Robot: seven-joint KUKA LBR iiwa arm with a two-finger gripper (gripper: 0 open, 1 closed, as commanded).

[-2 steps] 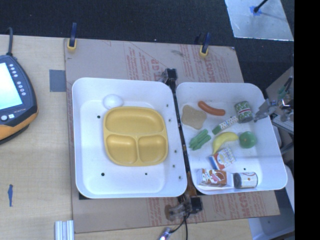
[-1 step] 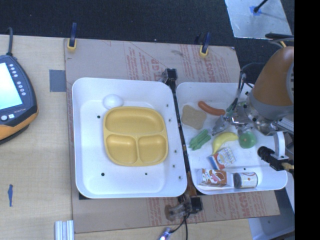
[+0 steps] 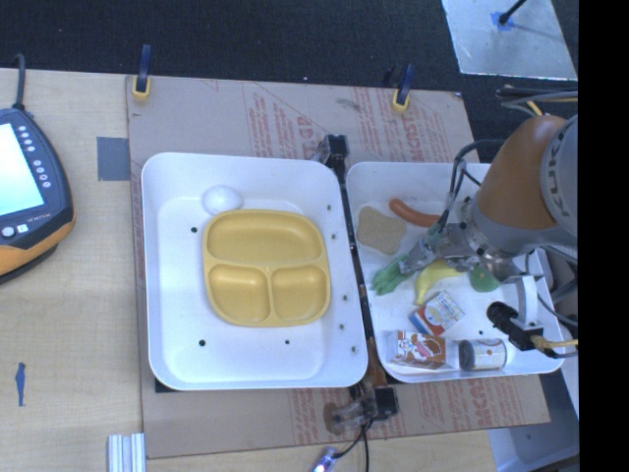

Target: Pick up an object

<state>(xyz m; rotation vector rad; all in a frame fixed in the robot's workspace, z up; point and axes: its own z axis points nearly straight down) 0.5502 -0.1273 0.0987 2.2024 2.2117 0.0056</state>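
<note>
My gripper point(image 3: 444, 252) hangs low over the middle of the right bin point(image 3: 393, 177), with the grey and orange arm reaching in from the right. Directly under and beside it lie a green leafy piece point(image 3: 391, 274), a yellow banana point(image 3: 435, 282) and a small green round thing point(image 3: 484, 282). An orange sausage point(image 3: 413, 212) and a tan bread slice point(image 3: 377, 229) lie at the far side of the bin. Nearer the front are a small carton point(image 3: 443, 312), a red and white packet point(image 3: 419, 349) and a little bottle point(image 3: 484, 355).
The left bin point(image 3: 162, 264) holds a yellow divided plate point(image 3: 265, 265) and a white egg-shaped thing point(image 3: 221, 200). A handheld pendant point(image 3: 29, 190) rests on the bench at far left. Clamps point(image 3: 142, 77) pin the cardboard at the back.
</note>
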